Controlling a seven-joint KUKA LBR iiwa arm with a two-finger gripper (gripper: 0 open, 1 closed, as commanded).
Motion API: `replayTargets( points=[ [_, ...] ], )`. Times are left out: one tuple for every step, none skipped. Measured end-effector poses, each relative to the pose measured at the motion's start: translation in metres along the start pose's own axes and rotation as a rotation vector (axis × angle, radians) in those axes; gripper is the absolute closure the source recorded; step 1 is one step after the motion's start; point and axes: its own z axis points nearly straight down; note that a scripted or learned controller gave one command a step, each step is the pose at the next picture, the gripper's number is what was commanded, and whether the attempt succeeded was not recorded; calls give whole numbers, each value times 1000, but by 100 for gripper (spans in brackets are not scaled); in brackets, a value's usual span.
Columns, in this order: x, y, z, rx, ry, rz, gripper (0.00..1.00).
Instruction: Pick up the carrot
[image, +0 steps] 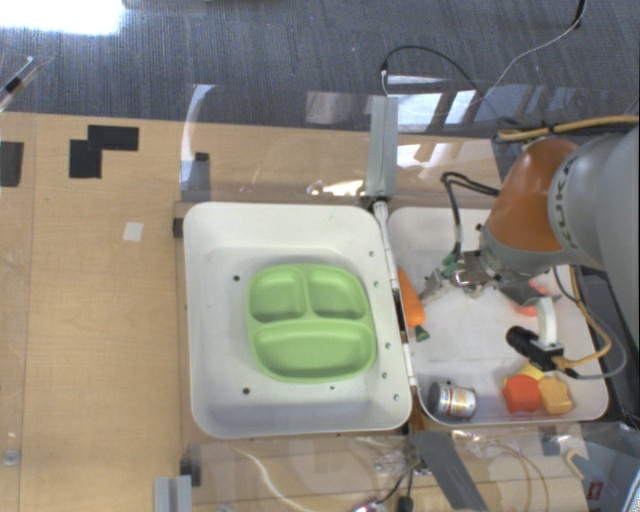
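The carrot (411, 302) is a slim orange piece with a green tip. It lies lengthwise against the left wall of the right bin (470, 330), beside the divider between the two bins. My gripper (437, 281) hangs over the right bin's upper middle, pointing left, just to the right of the carrot's upper end and a little apart from it. Nothing shows between it and the carrot. The grey arm with its orange band (530, 205) comes in from the right and covers the bin's upper right part.
A green divided plate (308, 322) sits in the left bin (215, 300). Along the right bin's front edge are a metal can (453, 400), a red-orange block (522, 394) and a yellow piece (556, 395). A small pink thing (541, 286) peeks from under the arm.
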Motion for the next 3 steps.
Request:
replayTargets(
  points=[
    [31, -84, -93, 17, 14, -222, 0],
    [83, -51, -93, 15, 14, -323, 0],
    [38, -67, -92, 15, 16, -491, 0]
  ],
)
